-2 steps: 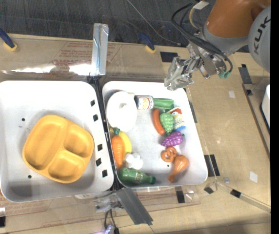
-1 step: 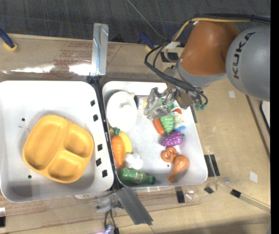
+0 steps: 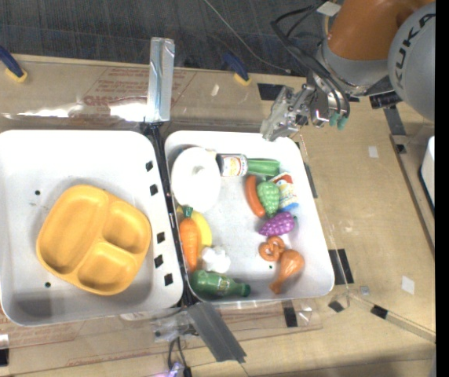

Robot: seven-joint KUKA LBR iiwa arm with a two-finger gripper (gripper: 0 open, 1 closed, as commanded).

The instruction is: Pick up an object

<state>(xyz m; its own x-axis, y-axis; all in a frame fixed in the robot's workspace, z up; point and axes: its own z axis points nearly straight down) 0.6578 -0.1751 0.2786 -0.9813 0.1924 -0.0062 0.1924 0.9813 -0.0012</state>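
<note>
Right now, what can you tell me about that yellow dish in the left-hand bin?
The yellow dish is a divided plate, plastic by its look, with rounded corners and three shallow compartments. It lies flat and right side up on the floor of the left bin, turned at an angle to the bin's walls, toward the near side. Nothing sits in it.

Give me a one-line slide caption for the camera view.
Gripper poised above the right bin's back rim, toy food inside; yellow tray in left bin.
</note>
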